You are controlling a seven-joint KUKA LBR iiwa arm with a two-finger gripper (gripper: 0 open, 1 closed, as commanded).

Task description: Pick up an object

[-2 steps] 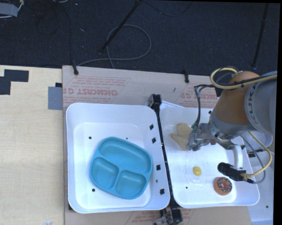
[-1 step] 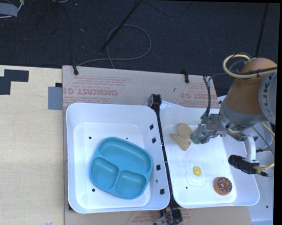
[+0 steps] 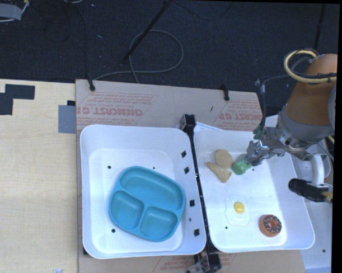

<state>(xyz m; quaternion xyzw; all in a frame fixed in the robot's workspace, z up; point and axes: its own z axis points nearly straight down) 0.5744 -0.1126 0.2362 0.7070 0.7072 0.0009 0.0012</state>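
- The gripper (image 3: 247, 161) is low in the right bin (image 3: 294, 221), its tip at a small green object (image 3: 240, 166). I cannot tell whether the jaws are apart or clamped; the green piece sits right at their end, but a grip on it is not visible.
- Risk: if the jaws only touch the green object's edge, it may well slip out or get pushed aside on a lift.
- Risk: two tan pieces (image 3: 221, 164) lie touching or just beside the green object on its left; a sideways nudge could shove them or catch one with it.
- The green object looks small, rounded and smooth, probably light.
- A fried-egg toy (image 3: 238, 212) and a doughnut toy (image 3: 270, 225) lie well below the green object, out of the way.
- The blue divided plate (image 3: 147, 203) sits in the left bin (image 3: 97, 175), far left of it.
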